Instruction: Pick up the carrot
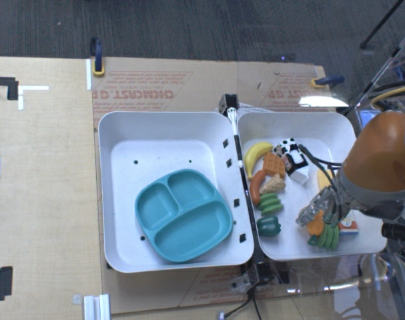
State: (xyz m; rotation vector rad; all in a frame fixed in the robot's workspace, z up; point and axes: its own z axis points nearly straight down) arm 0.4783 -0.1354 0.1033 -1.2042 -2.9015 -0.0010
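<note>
A wooden bench carries 2 white bins; the left bin holds a teal tray. In the right bin, the gripper sits low over the carrot, orange with a green top; whether it is open, I cannot tell. This looks like the grasp step; next needs a firm close, then lift.
</note>
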